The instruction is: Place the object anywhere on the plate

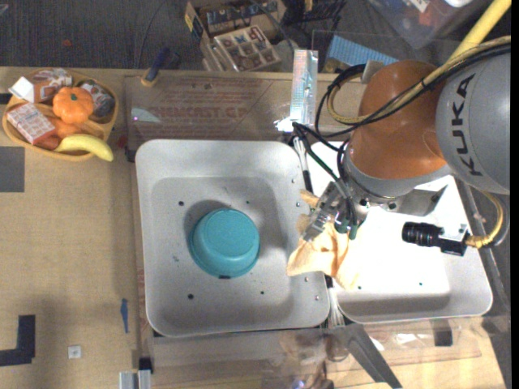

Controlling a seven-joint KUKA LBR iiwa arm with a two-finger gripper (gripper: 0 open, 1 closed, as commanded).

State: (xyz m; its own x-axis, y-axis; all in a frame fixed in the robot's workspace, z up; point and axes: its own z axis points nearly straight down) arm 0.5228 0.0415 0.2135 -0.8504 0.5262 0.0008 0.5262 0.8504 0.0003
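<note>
A teal round plate (225,241) lies in the middle of the left white bin (162,177). My gripper (320,224) hangs over the ridge between the two bins, to the right of the plate. Its fingers are shut on a crumpled yellow-orange cloth-like object (320,256), which dangles below them over the left bin's right edge. The object is apart from the plate, roughly a plate's radius to its right.
The right white bin (422,290) lies under the arm, with a black cylindrical part (426,235) above it. A basket of toy fruit (61,118) sits at the far left. Boxes and clutter line the back edge.
</note>
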